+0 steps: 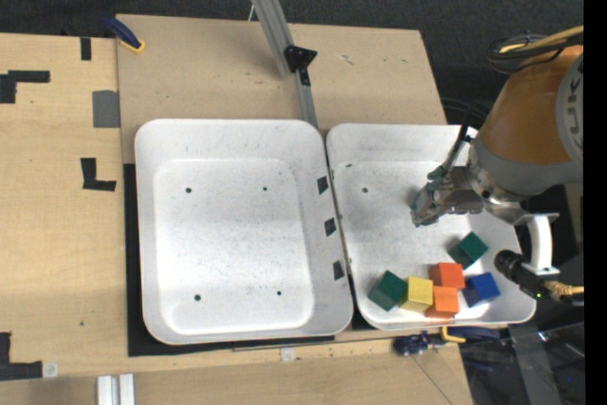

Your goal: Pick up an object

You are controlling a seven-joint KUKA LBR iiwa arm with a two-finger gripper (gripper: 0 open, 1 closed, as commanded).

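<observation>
My gripper (pixel 424 207) hangs over the middle of the right bin (pixel 379 156), reaching in from the right. Nothing shows between its fingers. Below it, along the bin's near edge, lie several blocks: a dark green one (pixel 387 289), a yellow one (pixel 420 291), two orange ones (pixel 448 276) (pixel 445 301), a blue one (pixel 481 288) and a second dark green one (pixel 468 249) just under the wrist. The gripper stands apart from all of them, up and to the left of the cluster.
The left bin (pixel 232 228) sits beside the right one, joined by black clips. A slanted metal rail (pixel 270 5) runs from the top down to the bins' far edge. The wooden bench (pixel 57 156) extends left with black tape marks.
</observation>
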